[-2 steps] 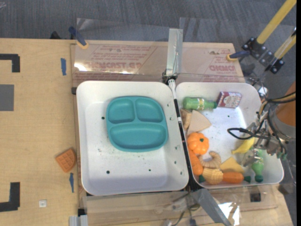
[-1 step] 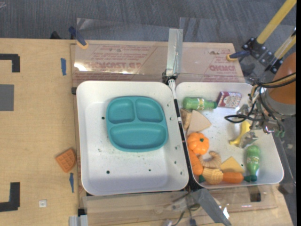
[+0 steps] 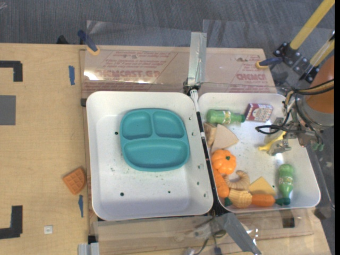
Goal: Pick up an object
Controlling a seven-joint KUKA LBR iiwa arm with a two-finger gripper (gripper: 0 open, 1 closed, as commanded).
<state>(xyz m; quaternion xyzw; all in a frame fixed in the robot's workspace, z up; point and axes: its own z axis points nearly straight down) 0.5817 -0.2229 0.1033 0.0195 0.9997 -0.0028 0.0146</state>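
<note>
- The gripper (image 3: pixel 280 144) hung low at the 3 o'clock side of the right bin (image 3: pixel 311 198); whether it was open or closed could not be told.
- A yellow piece (image 3: pixel 270 143) lay just beside it, toward 9 o'clock.
- The toys available for picking lay in that bin: a green bottle (image 3: pixel 225 116) and a small carton (image 3: pixel 258 112) near 12 o'clock, an orange pumpkin (image 3: pixel 224 162) at 9 o'clock, a carrot (image 3: pixel 263 200) at 6 o'clock, and a green vegetable (image 3: pixel 286 178) near 4 o'clock.
- The left bin (image 3: pixel 101 195) held a teal divided plate (image 3: pixel 154 139).
- A toy waffle (image 3: pixel 74 180) lay on the bench at 9 o'clock of the left bin.
</note>
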